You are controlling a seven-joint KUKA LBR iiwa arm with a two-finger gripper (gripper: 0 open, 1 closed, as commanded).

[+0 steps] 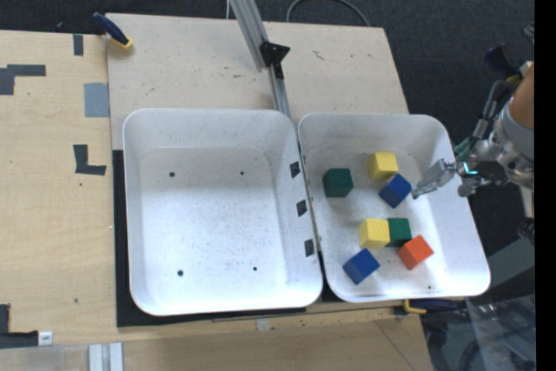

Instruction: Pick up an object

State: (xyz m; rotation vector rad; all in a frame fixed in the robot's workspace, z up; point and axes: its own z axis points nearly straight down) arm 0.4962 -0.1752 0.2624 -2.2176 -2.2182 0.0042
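Two-finger gripper, finger state indiscernible, poised just beside the blue wooden cube; the adjacent yellow wooden cube could block a clean grasp.

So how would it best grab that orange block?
Probably from straight above, pincer closing on two opposite flat sides of the orange block. It sits turned cornerwise, with a green block close at its upper left, so the faces away from that look like the freer pair.

From here the left bin looks wide open; the right bin is crowded mid-frame: yellow cube and blue cube touching, green cube apart; I see bare floor along its upper edge.
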